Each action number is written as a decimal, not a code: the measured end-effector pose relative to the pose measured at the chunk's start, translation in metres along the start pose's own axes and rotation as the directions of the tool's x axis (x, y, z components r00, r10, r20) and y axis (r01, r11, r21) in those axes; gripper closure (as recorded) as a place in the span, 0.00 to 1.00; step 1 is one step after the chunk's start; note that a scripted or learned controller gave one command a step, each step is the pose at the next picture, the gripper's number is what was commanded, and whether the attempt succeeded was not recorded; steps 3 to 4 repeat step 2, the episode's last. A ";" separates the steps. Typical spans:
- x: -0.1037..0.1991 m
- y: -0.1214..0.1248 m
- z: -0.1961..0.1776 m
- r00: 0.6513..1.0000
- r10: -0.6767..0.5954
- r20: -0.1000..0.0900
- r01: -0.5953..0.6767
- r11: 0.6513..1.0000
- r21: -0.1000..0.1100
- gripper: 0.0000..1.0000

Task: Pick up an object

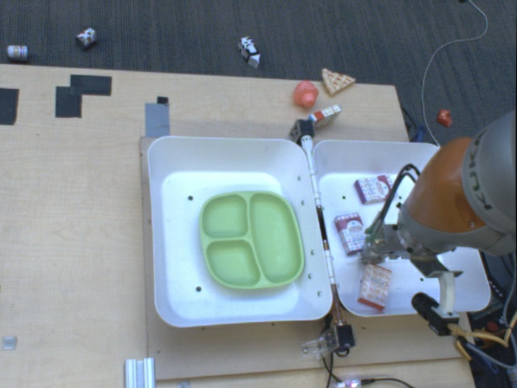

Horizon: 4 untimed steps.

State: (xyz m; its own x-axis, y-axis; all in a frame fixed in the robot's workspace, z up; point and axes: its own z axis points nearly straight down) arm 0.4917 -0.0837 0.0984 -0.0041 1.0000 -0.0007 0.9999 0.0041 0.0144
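Observation:
In the right bin [342, 204] lie three small red-and-white packets. One packet [371, 188] is near the bin's back, a second packet [349, 234] sits in the middle left, and a third packet [376, 287] lies toward the front. My gripper [374, 247] hangs low over the bin between the second and third packets, under the grey wrist and orange band [440, 196]. It sits just right of the middle packet and above the front one. The arm's body hides the bin's right half.
The left bin [174, 241] holds a light green divided plate [252, 239]. Behind the bins on the bench are a red ball [305, 94], a toy pizza slice [338, 80] and a small tube [327, 114]. Cables trail at the front right corner [477, 334].

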 end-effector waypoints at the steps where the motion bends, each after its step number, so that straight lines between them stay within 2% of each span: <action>1: 0.000 0.000 0.000 1.000 0.001 0.000 -0.001 1.000 0.000 0.00; 2: 0.000 -0.003 0.011 1.000 0.003 0.001 -0.003 1.000 0.006 0.00; 4: 0.000 -0.003 0.011 1.000 0.003 0.001 -0.003 1.000 0.006 0.00</action>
